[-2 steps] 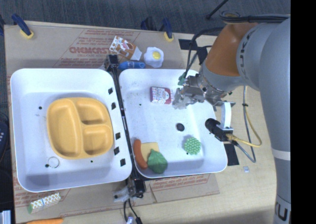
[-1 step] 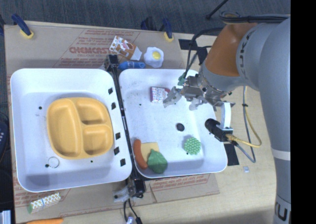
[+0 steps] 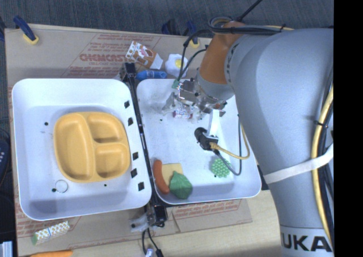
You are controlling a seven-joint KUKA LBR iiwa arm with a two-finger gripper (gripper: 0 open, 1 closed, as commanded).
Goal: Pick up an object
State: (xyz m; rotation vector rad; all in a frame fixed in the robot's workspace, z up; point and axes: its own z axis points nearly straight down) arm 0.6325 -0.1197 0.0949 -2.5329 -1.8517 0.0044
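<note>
Looming closest to the lens, the grey arm (image 3: 283, 137) is filling the right side of the view, its orange band (image 3: 214, 63) bending down toward the right bin (image 3: 249, 185). At the end of the arm the gripper (image 3: 184, 102) is hanging over the far part of that bin, and whether the jaws are open or closed cannot be told, since wrist parts and cabling are crowding them. Nothing is showing between them. A black cable end with a yellow lead (image 3: 211, 143) is dangling just below the wrist over the bin's middle. The pickable things are lying along the near edge of the right bin: an orange sausage-shaped piece (image 3: 160, 175) is resting by the dividing wall, touching a pale yellow block (image 3: 173, 169), and a dark green lump (image 3: 181, 186) is sitting against that block, close to the near rim. A light green knobbly piece (image 3: 221, 167) is lying apart from them, nearer the right wall. White floor is stretching open between these things and the gripper. In the left bin (image 3: 22, 137) a yellow divided tray (image 3: 91, 145) is lying flat, with bare floor all around it. Packets and clutter (image 3: 148, 60) are sitting on the bench (image 3: 85, 46) beyond the bins.
</note>
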